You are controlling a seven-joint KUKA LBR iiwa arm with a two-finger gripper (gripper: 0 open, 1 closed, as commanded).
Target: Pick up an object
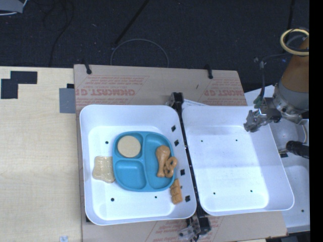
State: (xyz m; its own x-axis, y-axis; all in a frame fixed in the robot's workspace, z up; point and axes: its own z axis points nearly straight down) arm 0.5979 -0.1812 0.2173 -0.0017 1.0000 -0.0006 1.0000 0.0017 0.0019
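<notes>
A blue divided plate (132, 174) lies in the left bin (96, 120). A round tan cookie (128, 146) rests in its upper-left section and a brown pretzel-like piece (165, 161) lies in its right section. A pale bread-like piece (104, 169) lies just left of the plate on the bin floor. A small orange-brown piece (176, 191) sits beside the plate's lower right corner. My gripper (254, 121) hangs at the right bin's upper right rim, far from all these objects, with nothing seen between its fingers.
The right bin (237, 160) sits next to the left one, a black divider (182, 150) between them. Both rest on a cardboard sheet (131, 87). The arm's orange band and grey wrist (295, 82) stand at the right edge. Cables lie on the dark floor behind.
</notes>
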